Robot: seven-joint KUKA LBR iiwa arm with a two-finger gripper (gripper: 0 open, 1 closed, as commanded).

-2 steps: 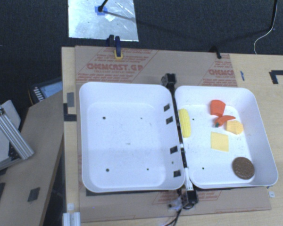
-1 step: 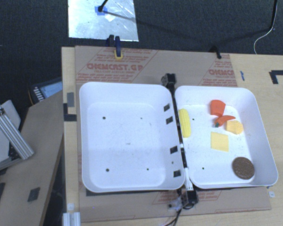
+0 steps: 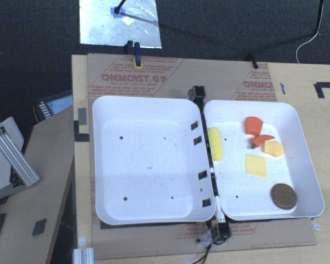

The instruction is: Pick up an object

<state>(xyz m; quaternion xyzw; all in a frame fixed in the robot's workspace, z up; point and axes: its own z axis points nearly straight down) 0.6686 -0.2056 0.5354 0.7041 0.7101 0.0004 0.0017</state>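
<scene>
The right bin (image 3: 305, 147) holds several small objects. A yellow corn cob (image 3: 215, 143) lies along its left wall. An orange-red piece (image 3: 253, 126) sits near the back, with a small orange carrot-like piece (image 3: 259, 141) just below it. Beside that rests a yellow-orange chunk (image 3: 274, 148). A flat pale-yellow square (image 3: 257, 165) lies in the middle, and a brown round cookie (image 3: 284, 196) sits near the front right corner.
The left bin (image 3: 148, 158) stands beside the right one, joined by black clips (image 3: 198, 141) along the shared edge. Both rest on a cardboard sheet (image 3: 137, 78) on the bench. A shiny metal plate (image 3: 120, 14) lies on the dark floor behind.
</scene>
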